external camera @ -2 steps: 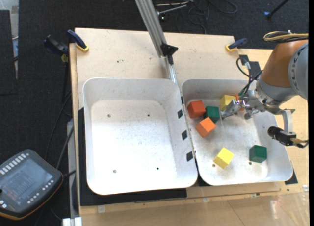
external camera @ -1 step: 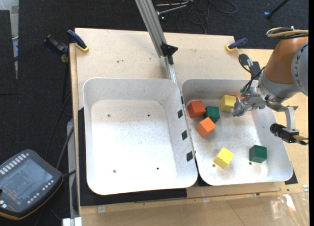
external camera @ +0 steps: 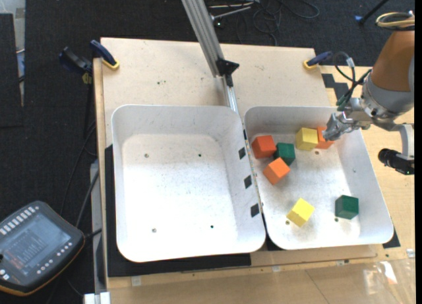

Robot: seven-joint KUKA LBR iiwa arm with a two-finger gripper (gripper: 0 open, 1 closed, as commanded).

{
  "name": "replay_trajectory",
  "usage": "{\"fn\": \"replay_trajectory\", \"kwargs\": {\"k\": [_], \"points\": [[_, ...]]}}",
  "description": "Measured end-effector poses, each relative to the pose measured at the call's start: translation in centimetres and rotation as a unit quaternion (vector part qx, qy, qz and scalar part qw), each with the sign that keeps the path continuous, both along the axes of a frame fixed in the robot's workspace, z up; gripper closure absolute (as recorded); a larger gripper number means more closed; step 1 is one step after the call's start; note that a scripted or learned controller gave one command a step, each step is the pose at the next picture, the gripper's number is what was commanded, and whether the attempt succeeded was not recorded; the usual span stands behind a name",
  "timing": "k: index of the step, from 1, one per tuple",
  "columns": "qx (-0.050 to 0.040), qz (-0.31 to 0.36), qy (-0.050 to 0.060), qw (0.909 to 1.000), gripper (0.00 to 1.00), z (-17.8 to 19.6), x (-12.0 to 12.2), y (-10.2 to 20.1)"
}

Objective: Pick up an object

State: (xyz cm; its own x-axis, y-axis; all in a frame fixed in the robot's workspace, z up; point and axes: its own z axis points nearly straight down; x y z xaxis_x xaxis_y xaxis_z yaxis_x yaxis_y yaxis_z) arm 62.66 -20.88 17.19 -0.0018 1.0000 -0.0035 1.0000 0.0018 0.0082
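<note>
I am reaching in from the 3 o'clock side of the bench (external camera: pixel 277 78). My arm (external camera: pixel 394 72) is grey with an orange band. My gripper (external camera: pixel 333 131) is hanging low over the right bin (external camera: pixel 369 184), near its 1 o'clock corner. I cannot tell how my gripper is set from up here, because the tips are too small and dark against the blocks.

An orange block (external camera: pixel 324 140) is peeking out right under my gripper. I cannot tell if I am touching it. A yellow block (external camera: pixel 306 138) is sitting just beside it, at its 9 o'clock side, and the two look like they are touching.

More blocks are lying in the right bin. A second orange block (external camera: pixel 264 145) is sitting at the bin's 10 o'clock side. A small green block (external camera: pixel 285 152) is sitting just beside it, at its 4 o'clock side. A third orange block (external camera: pixel 277 170) is lying tilted just below the green one. A second yellow block (external camera: pixel 301 212) is lying tilted near the 6 o'clock edge. A big green block (external camera: pixel 347 207) is sitting at the bin's 5 o'clock side, well apart from my gripper.

The left bin (external camera: pixel 125 164) is sitting right beside the right bin, and their rims are touching in the middle.

A silver pole (external camera: pixel 201 19) is slanting up toward 11 o'clock from between the two bins. A grey handset (external camera: pixel 33 246) is lying off the bench at 8 o'clock.
</note>
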Motion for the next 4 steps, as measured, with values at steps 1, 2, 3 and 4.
{"fn": "replay_trajectory", "kwargs": {"k": [1, 2, 3, 4], "points": [[0.0001, -0.001, 0.0, 1.0, 1.0, 5.3, -0.8, -0.3], [0.0005, 0.0, 0.001, 1.0, 1.0, 8.1, -0.7, -0.3], [0.0023, 0.002, 0.004, 1.0, 1.0, 7.1, -0.8, 4.3], [0.0026, 0.003, 0.004, 1.0, 1.0, 7.0, -0.9, 10.8]]}}
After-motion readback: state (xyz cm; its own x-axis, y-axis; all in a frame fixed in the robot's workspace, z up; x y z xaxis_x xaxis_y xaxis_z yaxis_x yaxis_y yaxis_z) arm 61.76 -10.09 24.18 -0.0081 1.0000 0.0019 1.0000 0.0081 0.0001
